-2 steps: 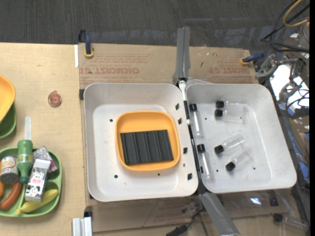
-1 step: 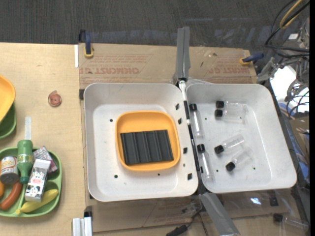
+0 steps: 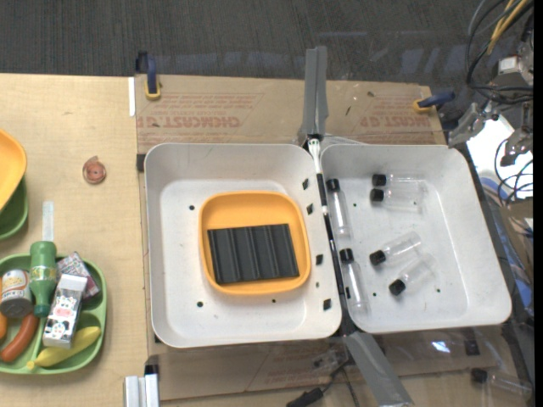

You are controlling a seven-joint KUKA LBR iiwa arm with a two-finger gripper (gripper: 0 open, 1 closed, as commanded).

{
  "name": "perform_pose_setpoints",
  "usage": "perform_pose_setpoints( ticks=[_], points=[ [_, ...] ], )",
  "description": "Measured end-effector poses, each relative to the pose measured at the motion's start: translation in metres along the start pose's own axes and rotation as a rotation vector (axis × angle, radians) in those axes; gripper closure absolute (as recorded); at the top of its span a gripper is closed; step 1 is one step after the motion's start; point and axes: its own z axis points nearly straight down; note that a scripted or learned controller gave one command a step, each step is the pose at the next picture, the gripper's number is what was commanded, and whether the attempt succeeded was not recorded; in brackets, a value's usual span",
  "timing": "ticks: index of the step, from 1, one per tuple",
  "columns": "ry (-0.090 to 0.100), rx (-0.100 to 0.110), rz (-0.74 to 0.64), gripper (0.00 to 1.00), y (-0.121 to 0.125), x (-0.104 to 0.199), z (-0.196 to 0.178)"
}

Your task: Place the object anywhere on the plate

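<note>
Black, ribbed slab (image 3: 254, 253) lying flat on the orange-yellow plate (image 3: 253, 206), square to its sides, covering most of its floor. Plate resting at the middle of the left white bin (image 3: 170, 227), clear of all four walls.

Just beside, in the right white bin (image 3: 458, 253), clear vials with black caps: two (image 3: 399, 181) (image 3: 400, 198) near the far wall, lying close together, two more (image 3: 395, 250) (image 3: 412, 275) nearer the front, slanted. Two further tubes (image 3: 338, 210) (image 3: 353, 280) lying end to end along that bin's left wall.

Brown cardboard (image 3: 221, 117) under both bins, held at the far edge by blue clamps (image 3: 151, 79).

Further left on the wooden bench (image 3: 68, 117), a small pink disc (image 3: 94, 170), and a green tray (image 3: 85, 350) of toy food with a green bottle (image 3: 42, 274) on it. Tangled cables (image 3: 509, 24) at upper right.
</note>
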Motion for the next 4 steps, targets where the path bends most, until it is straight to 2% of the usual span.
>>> perform_pose_setpoints(
  ticks=[1, 2, 3, 4],
  points=[
    [-0.001, -0.001, -0.343, 0.0, 0.0, 0.0, -0.011],
    [-0.002, -0.005, -0.734, 0.0, 0.001, 0.0, 0.02],
    [-0.004, -0.006, -1.159, 0.0, 0.01, -0.023, 0.033],
    [-0.001, -0.003, -1.377, 0.0, 0.005, -0.011, 0.005]
  ],
)
